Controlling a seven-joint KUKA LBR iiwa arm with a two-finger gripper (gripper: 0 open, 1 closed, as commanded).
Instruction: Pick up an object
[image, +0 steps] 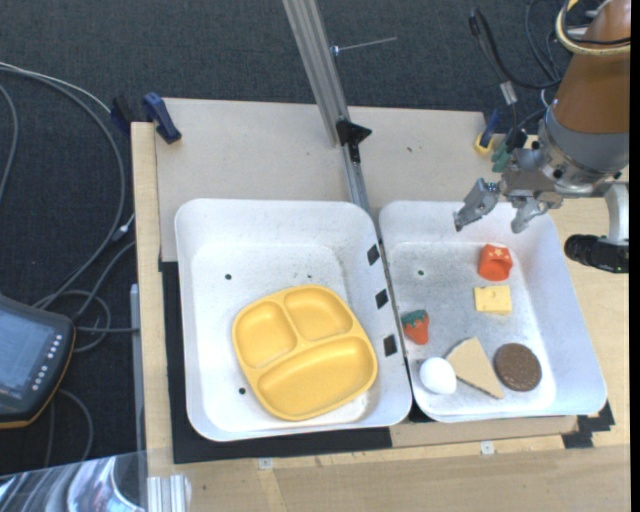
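Observation:
My gripper (498, 211) hangs above the back rim of the right bin (570, 290), fingers spread apart with nothing between them. Just below it lies an orange-red pepper-like toy (494, 261). Further forward sit a yellow cheese square (492, 300), a tan wedge (474, 367), a brown round cookie (518, 367), a white egg (437, 376) and a small strawberry (416, 325).
The left bin (200, 250) holds a yellow divided plate (303, 350). A slanted metal pole (325, 80) runs down to the seam between the bins. Cables lie on the dark floor at left, beside a tablet (28, 355).

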